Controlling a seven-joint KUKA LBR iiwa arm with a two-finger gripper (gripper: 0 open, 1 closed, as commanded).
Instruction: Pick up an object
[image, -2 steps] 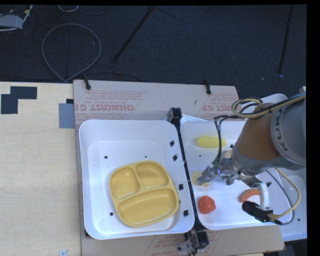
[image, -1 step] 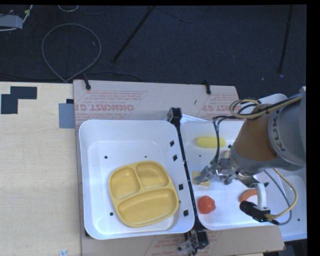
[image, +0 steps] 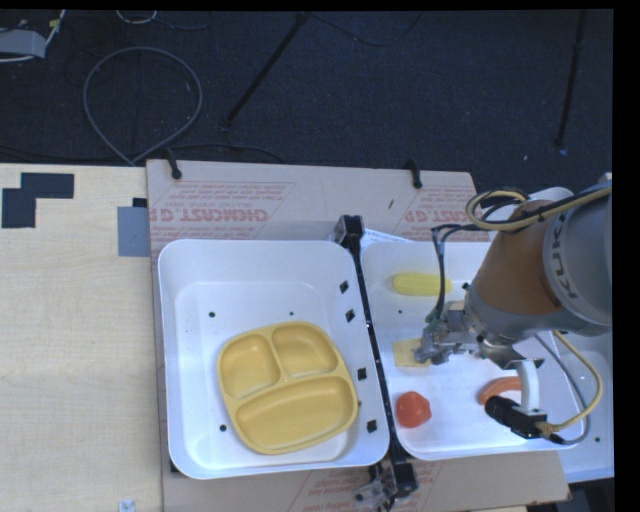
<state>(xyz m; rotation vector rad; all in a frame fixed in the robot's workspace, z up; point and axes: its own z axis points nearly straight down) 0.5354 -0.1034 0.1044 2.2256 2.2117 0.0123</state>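
Arm (image: 545, 275) comes in from the right over the right bin (image: 470, 440), orange band facing the camera. Tool (image: 432, 350) is low in that bin, right at the pale yellow flat piece (image: 405, 352); its tip overlaps that piece's right edge. Can't tell if the tool is released or clenched, and nothing is visibly between the fingers, so no confirmed grasp.

Positions relative to the centre divider (image: 362, 340) between the 2 bins:
- pale yellow flat piece: just right of the divider, mid-length, lying on the bin floor.
- yellow oblong object (image: 415, 285): right of the divider, toward the far end, apart from the tool.
- red-orange round object (image: 413, 408): right of the divider, toward the near end, sitting alone on the floor.
- orange curved object (image: 500, 388): well right of the divider, near end, partly hidden by the arm's black fitting and cables.
- yellow 3-compartment tray (image: 287, 386): left of the divider in the left bin (image: 190, 300), rotated slightly, its right corner close to the divider.

Both bins sit on cardboard (image: 260, 205) on the desk (image: 70, 350).
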